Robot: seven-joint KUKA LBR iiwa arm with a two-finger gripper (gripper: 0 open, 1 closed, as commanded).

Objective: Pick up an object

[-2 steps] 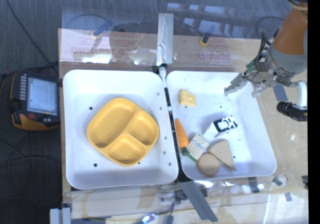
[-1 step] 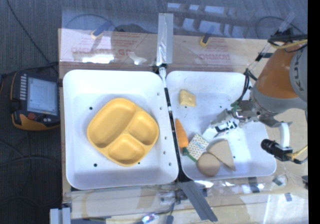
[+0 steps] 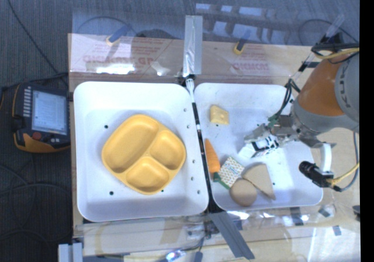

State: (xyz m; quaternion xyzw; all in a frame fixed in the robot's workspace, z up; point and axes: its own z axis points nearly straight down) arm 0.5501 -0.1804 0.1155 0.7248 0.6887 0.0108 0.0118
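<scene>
The gripper [image 3: 264, 140] hovers mid right bin [image 3: 257, 96], finger state unclear; carrot [image 3: 211, 156] hugs its left wall, with open floor toward the far edge.

carrot [image 3: 211, 157], cheese wedge [image 3: 220, 116], bread pieces [image 3: 252, 183], all lying in right bin [image 3: 304, 196]

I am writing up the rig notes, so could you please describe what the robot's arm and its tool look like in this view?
The grey arm has a broad orange band above the wrist. Thin black cables run along it toward the tool, a small assembly of silver metal with black and white parts. A black cylindrical fitting with yellow wiring sits beside it.
</scene>
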